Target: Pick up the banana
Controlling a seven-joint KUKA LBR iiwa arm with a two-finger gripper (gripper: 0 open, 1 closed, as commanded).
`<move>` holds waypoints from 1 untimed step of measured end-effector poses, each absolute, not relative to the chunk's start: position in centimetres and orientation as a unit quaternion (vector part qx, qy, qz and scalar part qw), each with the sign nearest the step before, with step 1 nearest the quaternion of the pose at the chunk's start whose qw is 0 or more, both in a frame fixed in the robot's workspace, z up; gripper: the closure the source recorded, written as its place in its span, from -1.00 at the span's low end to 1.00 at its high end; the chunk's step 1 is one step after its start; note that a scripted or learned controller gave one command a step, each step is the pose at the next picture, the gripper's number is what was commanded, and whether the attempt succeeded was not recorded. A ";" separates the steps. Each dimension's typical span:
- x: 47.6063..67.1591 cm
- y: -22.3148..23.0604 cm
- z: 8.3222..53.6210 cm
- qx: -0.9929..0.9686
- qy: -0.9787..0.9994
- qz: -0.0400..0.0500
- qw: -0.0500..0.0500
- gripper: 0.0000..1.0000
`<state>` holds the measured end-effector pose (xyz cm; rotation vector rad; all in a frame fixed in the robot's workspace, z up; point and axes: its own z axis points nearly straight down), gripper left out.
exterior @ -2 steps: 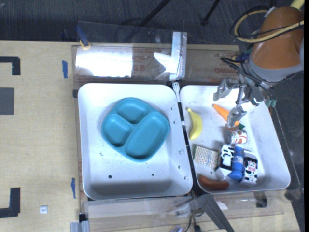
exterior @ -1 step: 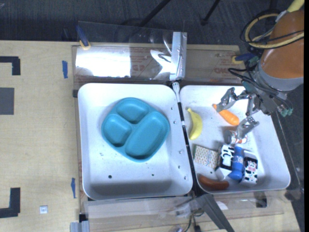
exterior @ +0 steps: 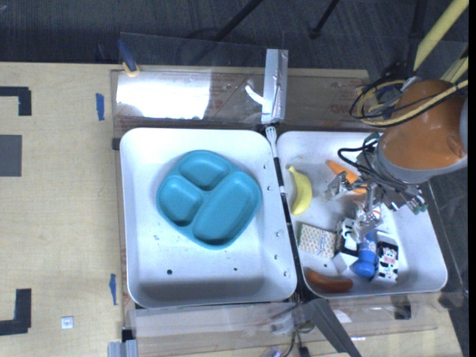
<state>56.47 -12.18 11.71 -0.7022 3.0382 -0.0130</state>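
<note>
While the banana [exterior: 300,190] lies at the left edge of the right bin [exterior: 424,253], close to the divider, the tool [exterior: 366,218] hangs over that bin's middle, apart from the fruit; whether it is spread or closed I cannot tell. A blue sectioned plate [exterior: 209,198] sits in the left bin [exterior: 141,222].
</note>
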 end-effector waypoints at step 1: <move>60.2 -6.1 22.3 -0.292 0.957 0.001 0.001 -1.00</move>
